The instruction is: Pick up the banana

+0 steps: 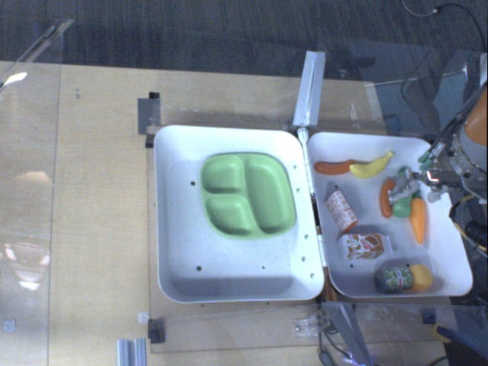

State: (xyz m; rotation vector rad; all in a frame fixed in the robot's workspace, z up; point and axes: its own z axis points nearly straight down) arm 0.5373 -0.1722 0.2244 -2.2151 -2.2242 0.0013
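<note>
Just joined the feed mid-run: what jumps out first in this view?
The green divided plate sits alone in the left bin. The right bin is crowded: the yellow banana lies near its far wall, touching a red chili. The gripper hovers at that bin's right side above an orange carrot.

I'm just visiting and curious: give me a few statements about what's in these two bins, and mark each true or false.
1. The green divided plate lies in the left bin. True.
2. The banana lies on the green plate. False: it lies in the right bin, near its far edge.
3. The banana's end touches a red sausage. True.
4. The gripper holds the banana. False: the banana lies apart from it.
5. The carrot lies by the gripper. True.
</note>
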